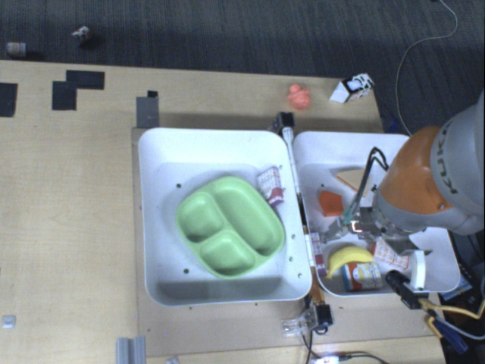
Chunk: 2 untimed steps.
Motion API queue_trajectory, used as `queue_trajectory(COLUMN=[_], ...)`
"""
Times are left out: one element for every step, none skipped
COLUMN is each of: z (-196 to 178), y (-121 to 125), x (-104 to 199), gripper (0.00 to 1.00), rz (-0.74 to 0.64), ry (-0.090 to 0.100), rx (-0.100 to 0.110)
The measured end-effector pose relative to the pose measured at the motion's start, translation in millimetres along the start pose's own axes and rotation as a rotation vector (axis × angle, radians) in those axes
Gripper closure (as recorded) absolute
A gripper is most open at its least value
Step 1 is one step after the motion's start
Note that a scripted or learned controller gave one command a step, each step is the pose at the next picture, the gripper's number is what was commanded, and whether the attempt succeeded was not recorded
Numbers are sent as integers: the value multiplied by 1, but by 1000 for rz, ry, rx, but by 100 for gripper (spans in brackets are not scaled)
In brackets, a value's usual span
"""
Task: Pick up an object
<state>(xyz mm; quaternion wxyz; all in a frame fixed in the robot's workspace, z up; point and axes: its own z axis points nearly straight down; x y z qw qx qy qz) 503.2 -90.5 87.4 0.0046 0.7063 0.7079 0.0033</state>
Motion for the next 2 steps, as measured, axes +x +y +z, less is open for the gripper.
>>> queue_trajectory(z=[-11,-11], y=[2,2], x=[0,0], gripper=[100,0], rz=[-2,-2], ry=[-1,-1], rx=[-6,-6])
